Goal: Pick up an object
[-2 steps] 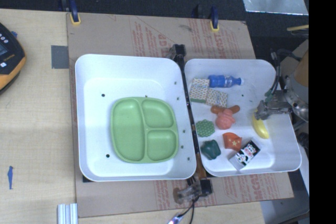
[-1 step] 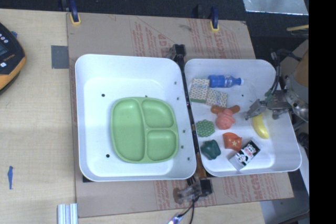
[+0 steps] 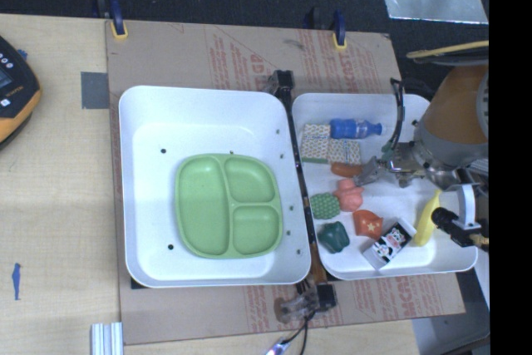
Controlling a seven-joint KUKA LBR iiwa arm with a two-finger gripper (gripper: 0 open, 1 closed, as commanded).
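My gripper [image 3: 373, 170] reaches in from the right and hangs low over the middle of the right bin [image 3: 416, 266], just right of an orange piece [image 3: 344, 170]. Nothing shows held in it. Around it lie a blue bottle [image 3: 356, 129], a patterned cloth [image 3: 330, 144], a pink lump [image 3: 350, 196], a red piece [image 3: 367, 223] and a yellow banana [image 3: 426, 219]. The grey wrist with its orange band [image 3: 453, 108] covers the bin's right side.
The right bin's front holds a light green textured piece [image 3: 324, 205], a dark green one [image 3: 334, 237] and a black and white box [image 3: 388, 245]. In the left bin [image 3: 141, 120] lies a green divided plate [image 3: 227, 205]. Clamps hold the cardboard at the back.
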